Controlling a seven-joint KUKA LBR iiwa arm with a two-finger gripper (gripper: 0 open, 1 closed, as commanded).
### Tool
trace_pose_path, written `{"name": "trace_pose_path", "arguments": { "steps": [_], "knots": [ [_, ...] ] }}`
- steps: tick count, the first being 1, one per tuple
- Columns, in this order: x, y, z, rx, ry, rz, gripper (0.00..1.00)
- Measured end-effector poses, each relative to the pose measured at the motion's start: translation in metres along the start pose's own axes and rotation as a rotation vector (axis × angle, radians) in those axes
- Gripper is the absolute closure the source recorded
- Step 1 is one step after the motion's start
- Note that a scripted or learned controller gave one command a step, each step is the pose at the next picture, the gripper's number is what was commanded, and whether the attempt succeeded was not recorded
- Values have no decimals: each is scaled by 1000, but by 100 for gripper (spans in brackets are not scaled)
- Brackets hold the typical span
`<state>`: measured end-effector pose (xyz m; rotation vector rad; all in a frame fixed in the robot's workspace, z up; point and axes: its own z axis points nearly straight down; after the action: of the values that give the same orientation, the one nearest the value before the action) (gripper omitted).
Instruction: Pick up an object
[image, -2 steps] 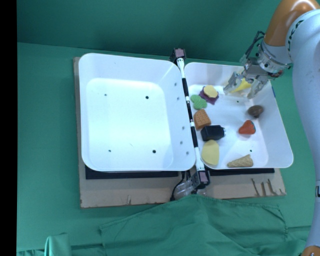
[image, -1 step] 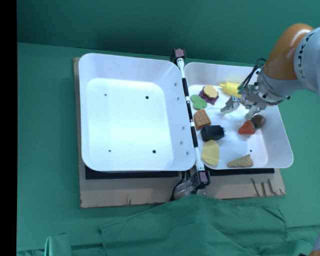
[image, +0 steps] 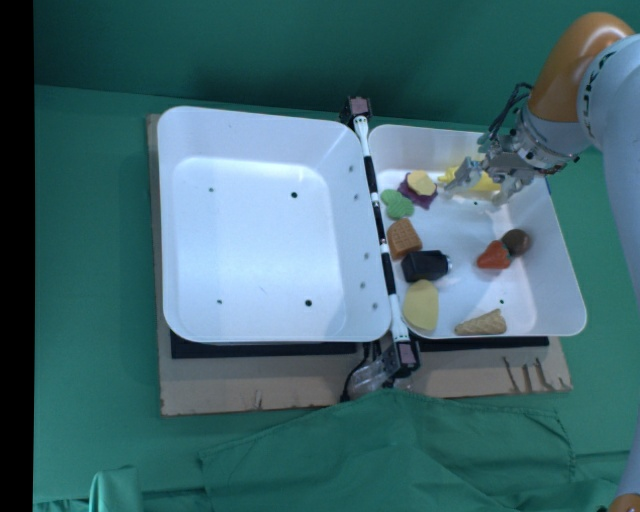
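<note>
**Over the Right Bin, Arm Hangs Above a Yellow Piece**

Above the far end of the right bin (image: 560, 300) the gripper (image: 487, 180) hangs low, reaching in from the right on the grey arm (image: 600, 90) with its orange band. Its fingers (image: 462, 178) look spread, with metal tips fanned out on both sides, and nothing sits visibly clamped between them. Just under and behind them lies a yellow object (image: 484, 183), partly hidden by the gripper, so its shape and heading cannot be told.

Other toys are scattered in the same bin. Near the divider, a purple piece topped with yellow (image: 418, 186) sits beside a green piece (image: 398, 204). Below them come a brown waffle-like block (image: 404, 238) and a black object (image: 425, 265), its long axis running across the bin toward the right. A pale yellow piece (image: 421, 305) lies lengthwise along the divider, narrow end pointing to the far side. A tan cone (image: 482, 323) lies flat near the front wall, long axis left to right, tip to the left. A red piece (image: 493, 256) touches a dark brown ball (image: 516, 240).

The left bin (image: 200, 130) stands alongside on the green counter (image: 90, 250).
</note>
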<state>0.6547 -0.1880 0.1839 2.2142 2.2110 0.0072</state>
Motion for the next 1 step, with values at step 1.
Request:
{"name": "trace_pose_path", "arguments": {
  "steps": [1],
  "knots": [
    [-1, -98, -4, -3, -1, 6, 0]
  ]
}}
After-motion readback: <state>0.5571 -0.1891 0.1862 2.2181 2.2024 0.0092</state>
